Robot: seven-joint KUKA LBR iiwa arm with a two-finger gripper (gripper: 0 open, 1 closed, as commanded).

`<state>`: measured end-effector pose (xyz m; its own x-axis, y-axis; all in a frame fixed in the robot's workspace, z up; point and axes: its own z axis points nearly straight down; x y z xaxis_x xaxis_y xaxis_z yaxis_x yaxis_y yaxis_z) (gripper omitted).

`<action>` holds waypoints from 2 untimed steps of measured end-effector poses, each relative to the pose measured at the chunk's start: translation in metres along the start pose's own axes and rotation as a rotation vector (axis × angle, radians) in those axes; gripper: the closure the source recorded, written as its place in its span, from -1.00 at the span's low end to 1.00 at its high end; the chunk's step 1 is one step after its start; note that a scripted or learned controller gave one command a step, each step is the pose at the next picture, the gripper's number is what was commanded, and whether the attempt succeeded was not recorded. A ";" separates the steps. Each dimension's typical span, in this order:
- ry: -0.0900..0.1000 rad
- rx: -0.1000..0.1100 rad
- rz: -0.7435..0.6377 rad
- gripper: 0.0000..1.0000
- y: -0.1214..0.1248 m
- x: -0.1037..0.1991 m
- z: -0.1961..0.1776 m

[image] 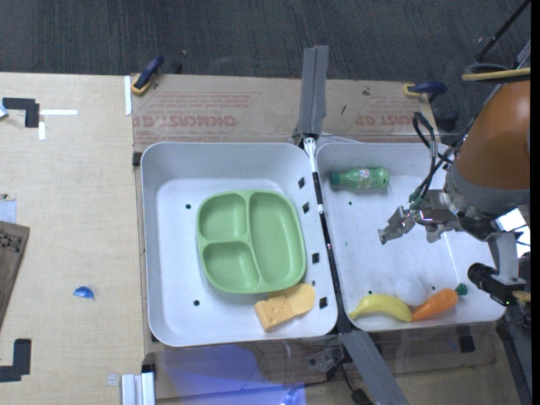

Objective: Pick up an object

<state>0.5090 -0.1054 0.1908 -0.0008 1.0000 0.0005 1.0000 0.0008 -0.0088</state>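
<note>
We find the gripper (395,231) spread and empty over the right bin (371,264), presumably poised above bare floor between bottle (359,178) and banana (380,308).

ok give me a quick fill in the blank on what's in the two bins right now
The green divided plate has ___ compartments.
The cheese wedge lies in the ___ bin.
The carrot lies beside the ___ in the right bin.
The green bottle lies on its ___.

Missing words: three; left; banana; side
</note>
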 end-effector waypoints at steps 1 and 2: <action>0.002 0.000 0.319 -1.00 -0.031 -0.034 0.050; -0.001 -0.008 0.119 -1.00 -0.031 -0.063 -0.061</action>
<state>0.4783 -0.1687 0.2517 0.1183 0.9930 -0.0013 0.9930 -0.1183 -0.0008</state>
